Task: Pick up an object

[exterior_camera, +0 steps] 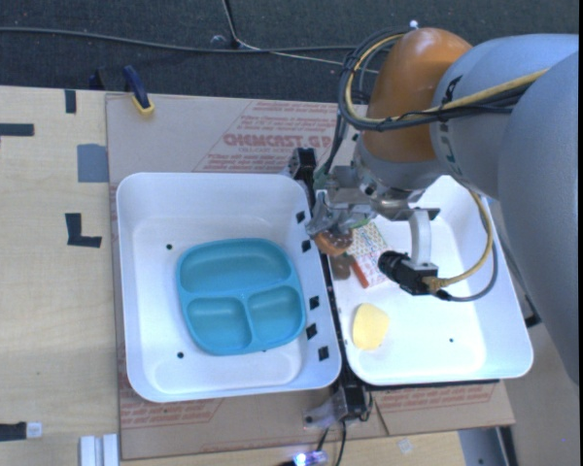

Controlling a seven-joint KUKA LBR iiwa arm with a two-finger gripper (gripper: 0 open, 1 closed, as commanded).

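Cardboard-topped bench (223,134): gripper (332,229), state unclear, is being held over brown object (338,246) in right bin (486,348); yellow piece (371,327) nearby. Blue tray (240,294) is being held by left bin (155,221).

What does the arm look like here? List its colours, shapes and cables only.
The arm is bulky and rounded, with smooth grey casing and a glossy orange band above the wrist. Black cables loop around the orange section, and a yellowish cable runs along the grey casing. Below sits a metallic grey wrist block carrying the gripper, and a black cylindrical fitting with a cable curving off it.
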